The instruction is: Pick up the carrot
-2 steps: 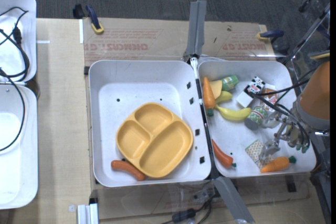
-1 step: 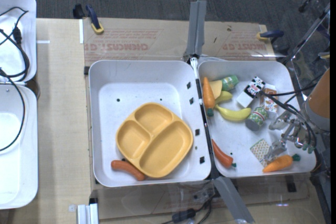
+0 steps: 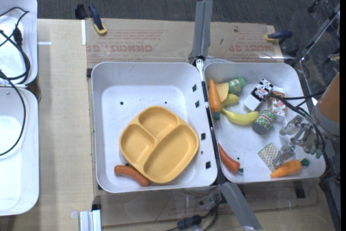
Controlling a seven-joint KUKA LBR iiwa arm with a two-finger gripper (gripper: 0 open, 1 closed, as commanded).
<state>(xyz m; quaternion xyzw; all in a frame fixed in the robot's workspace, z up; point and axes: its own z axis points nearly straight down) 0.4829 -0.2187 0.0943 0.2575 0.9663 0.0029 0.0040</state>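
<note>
The carrot point(image 3: 286, 169) lies on its side in the near right corner of the right bin point(image 3: 303, 79), with its green top toward the right wall. Just beside it, on the left, is a small patterned packet point(image 3: 267, 153). A second carrot-like piece point(image 3: 214, 96) stands along the bin's left wall, well apart. A red-orange pepper point(image 3: 228, 159) lies near the front left.

The gripper point(image 3: 289, 151) hangs just above the corner carrot, among wires and metal parts. Its tip seems to be right next to the carrot, or touching its upper side. The slanted view is too cluttered to tell whether it is spread or pressed together, and nothing can be seen pinched in it.

This looks like the approach or the start of the grasp, and the carrot is not yet lifted. The next move calls for straddling the carrot across its narrow width, clear of the packet and the wall, then closing and lifting.
</note>
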